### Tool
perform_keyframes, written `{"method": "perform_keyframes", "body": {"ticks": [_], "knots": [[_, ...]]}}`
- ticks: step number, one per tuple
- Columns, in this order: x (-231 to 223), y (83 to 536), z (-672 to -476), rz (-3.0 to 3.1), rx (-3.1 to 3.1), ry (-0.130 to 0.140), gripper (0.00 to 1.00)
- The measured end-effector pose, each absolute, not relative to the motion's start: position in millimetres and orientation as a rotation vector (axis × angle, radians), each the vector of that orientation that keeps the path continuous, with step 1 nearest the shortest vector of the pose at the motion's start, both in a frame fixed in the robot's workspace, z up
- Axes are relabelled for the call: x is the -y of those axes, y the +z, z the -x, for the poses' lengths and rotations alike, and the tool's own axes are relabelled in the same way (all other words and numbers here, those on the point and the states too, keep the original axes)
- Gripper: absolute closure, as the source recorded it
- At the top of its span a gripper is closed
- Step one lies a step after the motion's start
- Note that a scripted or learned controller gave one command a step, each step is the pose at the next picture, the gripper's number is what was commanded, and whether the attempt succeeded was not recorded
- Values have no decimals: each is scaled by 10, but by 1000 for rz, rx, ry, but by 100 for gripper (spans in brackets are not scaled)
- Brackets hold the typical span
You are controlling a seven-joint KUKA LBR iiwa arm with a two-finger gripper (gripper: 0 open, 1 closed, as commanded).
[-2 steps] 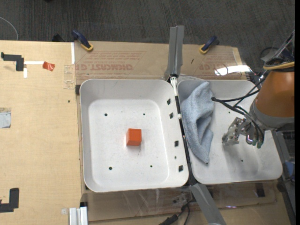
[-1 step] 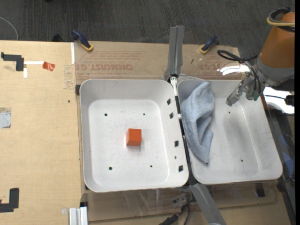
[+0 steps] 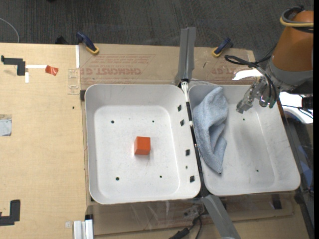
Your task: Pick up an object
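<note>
Cardboard bench [image 3: 124,63] over dark carpet [image 3: 129,9] bears two white bins [image 3: 99,183]; pincer [image 3: 245,106] state unclear.

gripper [image 3: 247,103] low, arm [image 3: 294,44] at right

Cut-off arm, blurred gripper, covered bin wall

The arm [image 3: 295,44] runs out of sight past the right edge, so just its orange band and wrist show. The gripper [image 3: 255,97] is small and smeared by glare; its 2 fingers can't be made out. The grey towel [image 3: 210,126] drapes over the right bin [image 3: 259,158], hiding that bin's left wall and whatever lies under its folds.
</note>
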State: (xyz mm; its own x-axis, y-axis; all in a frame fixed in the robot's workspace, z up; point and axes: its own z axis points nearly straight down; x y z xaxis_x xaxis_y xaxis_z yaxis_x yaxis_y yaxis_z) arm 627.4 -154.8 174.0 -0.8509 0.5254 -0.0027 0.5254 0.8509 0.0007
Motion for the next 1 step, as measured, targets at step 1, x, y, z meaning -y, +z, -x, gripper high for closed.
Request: {"method": "perform_keyframes", "body": {"ticks": [1], "knots": [[1434,1363,-6096,-520,-3096,1,100]]}}
